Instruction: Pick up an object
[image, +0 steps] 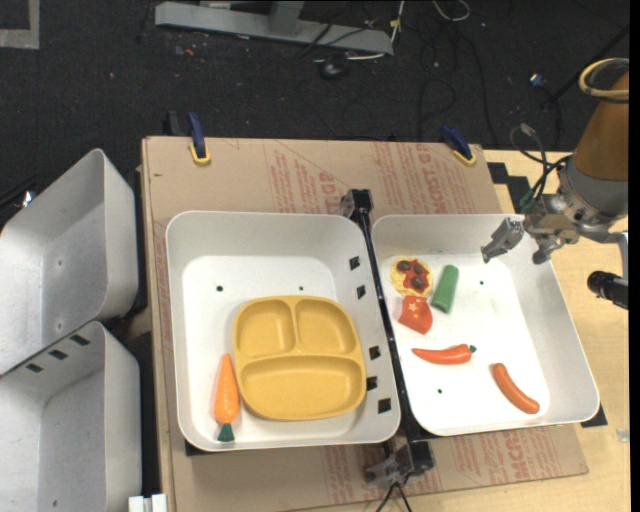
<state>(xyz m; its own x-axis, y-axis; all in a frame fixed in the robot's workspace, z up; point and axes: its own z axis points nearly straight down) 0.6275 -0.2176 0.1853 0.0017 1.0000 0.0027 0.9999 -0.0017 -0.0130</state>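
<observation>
Looking down, I see my gripper (522, 242) over the right bin's (560, 330) far right corner, fingers (500, 240) spread wide and holding nothing. Below lie a green cylinder (445, 288), a small pizza slice (411, 274) and a red wedge (416, 315) (these three close together), then a red chili (443, 354) and a sausage (514, 388) with bare floor around them.
</observation>
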